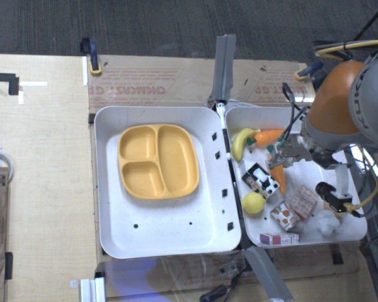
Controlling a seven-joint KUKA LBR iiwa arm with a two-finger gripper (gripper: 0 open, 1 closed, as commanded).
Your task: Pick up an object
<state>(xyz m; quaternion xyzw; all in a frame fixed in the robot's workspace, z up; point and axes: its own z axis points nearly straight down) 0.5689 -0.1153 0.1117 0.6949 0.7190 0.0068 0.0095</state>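
Gripper (278,155) of mine hangs low over right bin (349,234) w/ carrot (269,136) beside, prob. to grab; its grasp state I cannot tell.

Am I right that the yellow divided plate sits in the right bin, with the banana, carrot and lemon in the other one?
Not quite: the camera view shows the yellow divided plate in the left bin. The banana, carrot and lemon do lie in the other bin.

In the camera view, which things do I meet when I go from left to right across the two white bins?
yellow divided plate → banana → lemon → carrot → gripper → red-patterned packet
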